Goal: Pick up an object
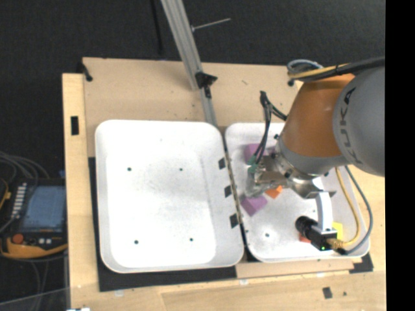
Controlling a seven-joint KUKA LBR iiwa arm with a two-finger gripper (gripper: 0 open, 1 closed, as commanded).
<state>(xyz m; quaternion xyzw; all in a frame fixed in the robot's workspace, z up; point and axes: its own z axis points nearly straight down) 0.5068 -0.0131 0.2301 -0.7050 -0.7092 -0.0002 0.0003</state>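
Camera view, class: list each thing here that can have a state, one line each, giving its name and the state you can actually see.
Gripper: down in the right bin, over the purple pieces; grasp hidden.
Purple piece: lying on the bin floor beside the divider.
Second purple piece: lying flat, partly covered by the arm.
Orange object: partly hidden under the wrist.
Right bin: holding the objects.
Left bin: flat on the bench.

I can read one marking from here: white capital letters "KUK", cut off by the frame, running down the grey arm casing (363, 125) at about three o'clock. The handheld screen (40, 210) at nine o'clock is too blurred to read.
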